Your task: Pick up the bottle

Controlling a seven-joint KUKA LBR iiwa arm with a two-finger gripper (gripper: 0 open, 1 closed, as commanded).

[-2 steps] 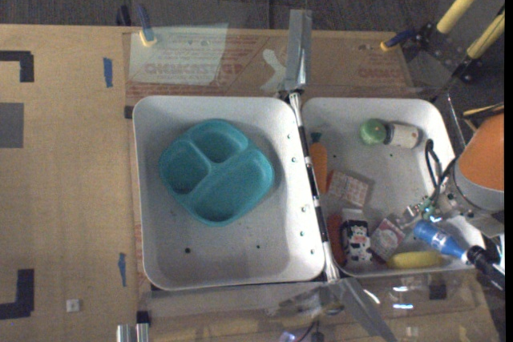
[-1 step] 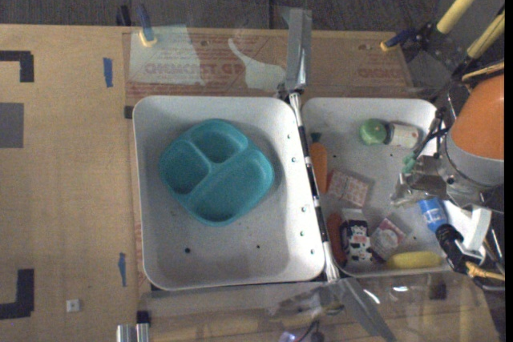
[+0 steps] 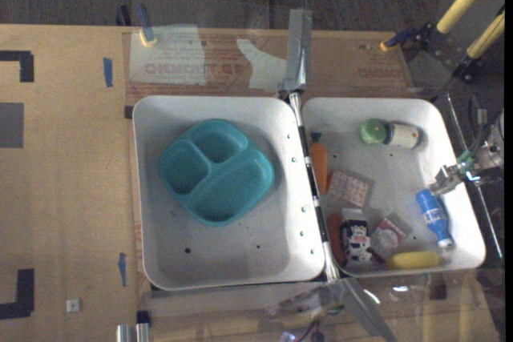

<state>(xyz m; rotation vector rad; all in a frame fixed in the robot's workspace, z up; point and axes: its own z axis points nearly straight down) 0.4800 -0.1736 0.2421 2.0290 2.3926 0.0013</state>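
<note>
The bench is a tan board surface over dark carpet, carrying two shallow white bins side by side. All positions below are referenced to the right bin (image 3: pixel 449 132).

**Contents.** The left bin (image 3: pixel 152 244) holds a teal divided plate (image 3: pixel 216 171). The right bin holds the blue bottle (image 3: pixel 434 216), lying on its side against the bin's right wall, cap end toward the bin's near right corner. A yellow banana-shaped item (image 3: pixel 414 259) lies just beside the cap end, along the near wall. A green-capped container (image 3: pixel 389 133) lies near the far wall. An orange carrot-shaped item (image 3: pixel 319 166) rests along the left wall. A patterned flat packet (image 3: pixel 349 188), a small red-and-white packet (image 3: pixel 388 236) and a small carton with a cow print (image 3: pixel 355 240) occupy the middle and near-left of the bin.

**Task status.** Judged from this view, the pick is not yet done: the bottle rests on the bin floor, not lifted. Remaining steps: descend, close on the bottle, raise it.

**Gripper.** The gripper (image 3: pixel 458 172) sits at the right rim of the right bin, above that wall. It holds nothing visible; whether it is spread or closed cannot be told here.

**Relation.** The bottle lies just beside the gripper, slightly inward of the rim and toward the near wall. Contact cannot be confirmed.
</note>
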